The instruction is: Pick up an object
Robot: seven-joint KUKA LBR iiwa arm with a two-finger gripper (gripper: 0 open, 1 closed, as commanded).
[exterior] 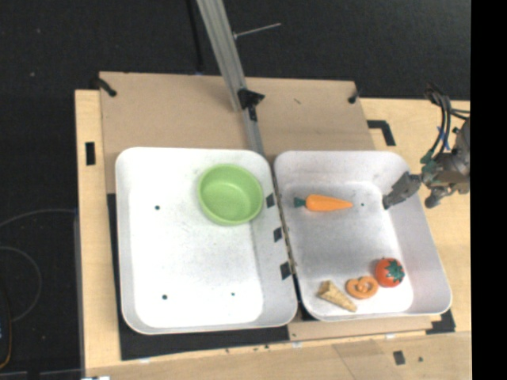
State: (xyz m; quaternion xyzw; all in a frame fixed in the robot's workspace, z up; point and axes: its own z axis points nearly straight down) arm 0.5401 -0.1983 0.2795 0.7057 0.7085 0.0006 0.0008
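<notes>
An orange carrot (326, 204) lies in the upper part of the right bin (420, 291). Along that bin's front sit a red tomato (389, 272), a small orange round piece (362, 286) and a beige wedge (337, 294). A green bowl (230, 195) stands upright in the left bin (142, 307), near its back right corner. My gripper (417, 192) hangs over the right bin's upper right rim, to the right of the carrot and apart from it. Its two dark fingers are spread open, and nothing sits between them.
A slanted metal pole (226, 50) rises from behind the bins, near the seam between them. Brown board (182, 113) lies behind the bins and bare bench (455, 252) to their right. Cables (442, 125) trail above the gripper.
</notes>
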